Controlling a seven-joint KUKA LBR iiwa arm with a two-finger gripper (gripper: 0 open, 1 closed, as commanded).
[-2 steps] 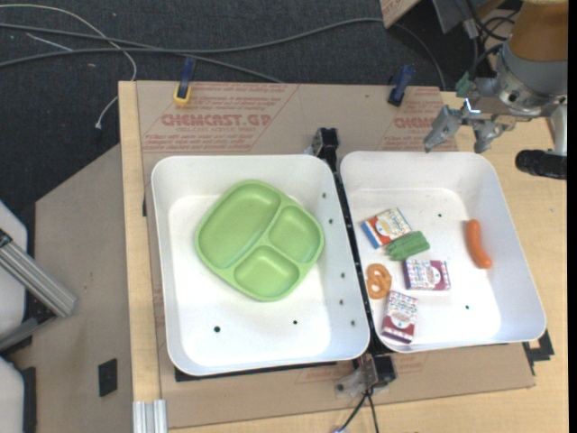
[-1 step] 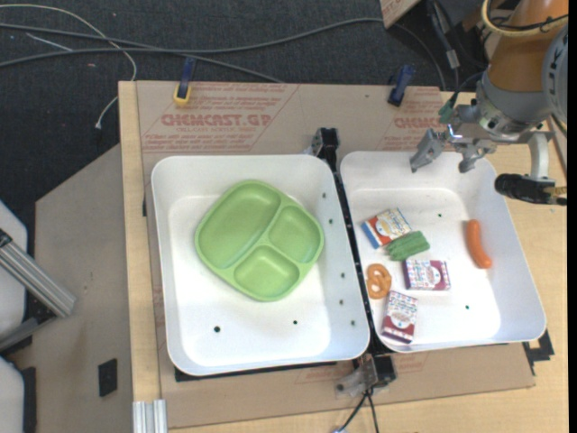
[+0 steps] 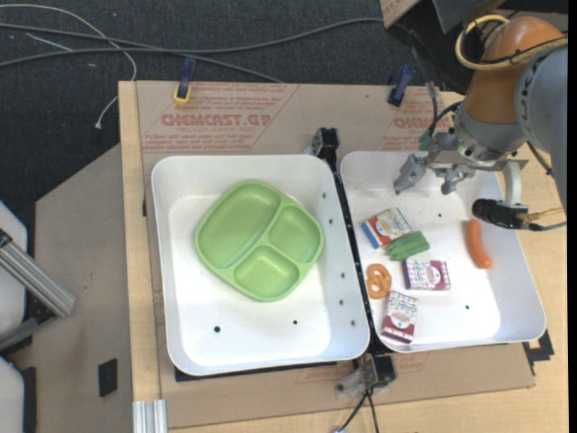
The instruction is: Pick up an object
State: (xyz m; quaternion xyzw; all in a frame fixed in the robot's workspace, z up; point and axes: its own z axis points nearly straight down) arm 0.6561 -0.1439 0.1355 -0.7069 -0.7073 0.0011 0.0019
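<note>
Pincer (image 3: 431,176) hangs spread open and empty over the upper part of the right bin (image 3: 532,318); nearest pickable thing, a small red-and-blue packet (image 3: 386,226), lies just below and left of it in the frame, long axis slanted.

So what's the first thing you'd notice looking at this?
Probably the big green divided plate lying alone in the left bin. Next, the grey arm with its orange band reaching in from the right, its fingers open above the right bin, where small things like an orange carrot and a pretzel are scattered.
</note>
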